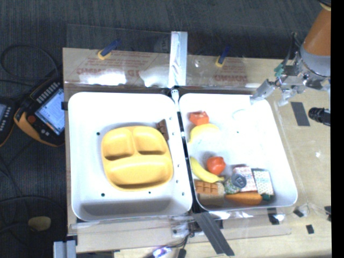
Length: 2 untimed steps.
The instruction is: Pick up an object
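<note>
Gripper (262,93) poised at far right corner of right bin (282,144), nothing between fingers; spread or pressed together: cannot tell. Candidate objects crowd near edge: tomato (216,164), banana (200,170), carrot (244,198). Yellow tray (137,157) fills left bin (80,144).

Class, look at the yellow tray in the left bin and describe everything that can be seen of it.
The yellow tray is a rounded-corner, plastic-looking food tray with three compartments: two smaller ones along its far side and one long one along its near side. It lies flat and right way up on the floor of the left bin, roughly in the middle, turned slightly askew. Its compartments hold nothing. A small brown object sits at its far right corner, seemingly touching it.
</note>
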Motion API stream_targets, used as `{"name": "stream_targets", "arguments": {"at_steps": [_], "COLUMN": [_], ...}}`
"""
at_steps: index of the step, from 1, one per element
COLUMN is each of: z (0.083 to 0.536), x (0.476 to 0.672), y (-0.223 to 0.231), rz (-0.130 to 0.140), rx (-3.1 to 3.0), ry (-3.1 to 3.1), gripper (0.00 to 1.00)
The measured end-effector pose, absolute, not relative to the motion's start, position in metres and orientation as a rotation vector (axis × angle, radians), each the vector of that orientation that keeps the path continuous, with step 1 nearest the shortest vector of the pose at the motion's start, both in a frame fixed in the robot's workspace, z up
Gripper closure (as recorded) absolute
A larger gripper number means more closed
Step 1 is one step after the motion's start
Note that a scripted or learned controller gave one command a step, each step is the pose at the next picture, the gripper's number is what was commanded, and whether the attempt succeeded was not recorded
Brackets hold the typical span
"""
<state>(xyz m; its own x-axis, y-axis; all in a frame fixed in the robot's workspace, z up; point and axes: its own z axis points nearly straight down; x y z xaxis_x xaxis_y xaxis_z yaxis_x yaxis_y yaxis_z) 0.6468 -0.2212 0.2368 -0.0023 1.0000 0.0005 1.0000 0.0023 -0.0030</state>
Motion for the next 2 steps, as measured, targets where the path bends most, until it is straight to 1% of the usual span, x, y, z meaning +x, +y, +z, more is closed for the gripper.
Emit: {"name": "stream_targets", "arguments": {"at_steps": [1, 2], "z": [0.108, 0.114], "x": [0.618, 0.597], "y": [-0.174, -0.122], "rz": [0.005, 0.001], "rx": [-2.085, -1.81], "ry": [-2.346, -2.564], "gripper": [0.0, 0.0]}}
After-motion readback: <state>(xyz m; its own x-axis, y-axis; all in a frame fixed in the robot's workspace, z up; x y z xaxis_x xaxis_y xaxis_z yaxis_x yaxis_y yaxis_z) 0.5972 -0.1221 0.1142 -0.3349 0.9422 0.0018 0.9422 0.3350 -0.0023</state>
